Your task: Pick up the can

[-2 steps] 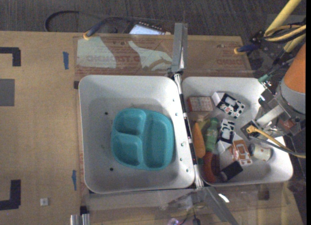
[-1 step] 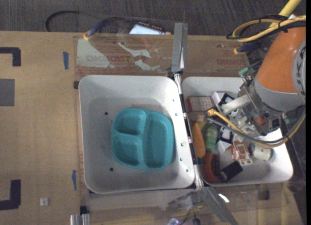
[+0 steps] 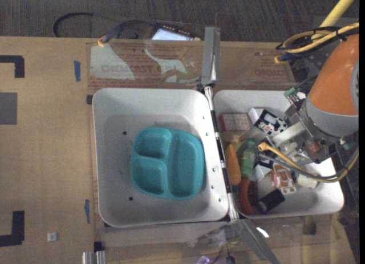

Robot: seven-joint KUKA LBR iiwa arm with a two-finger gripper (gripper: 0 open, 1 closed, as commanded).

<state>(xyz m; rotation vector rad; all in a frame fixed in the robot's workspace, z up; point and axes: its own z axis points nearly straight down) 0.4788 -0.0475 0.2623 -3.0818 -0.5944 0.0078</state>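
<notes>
A small green can-like container (image 3: 247,158) lies in the right bin (image 3: 328,197), near its left wall and beside an orange carrot (image 3: 231,163). My gripper (image 3: 287,153) hangs low over the middle of that bin, to the right of the green container and apart from it. Directly below the gripper lies a red-and-white packet (image 3: 284,179). The wrist, its cables and the orange band (image 3: 338,83) hide the bin's right part.
The right bin also holds a patterned card box (image 3: 235,121), a black-and-white box (image 3: 266,121), a brown sausage shape (image 3: 245,195) and a black block (image 3: 271,200). In the left bin (image 3: 111,109) lies a teal divided plate (image 3: 168,163). A metal divider (image 3: 215,143) separates the bins.
</notes>
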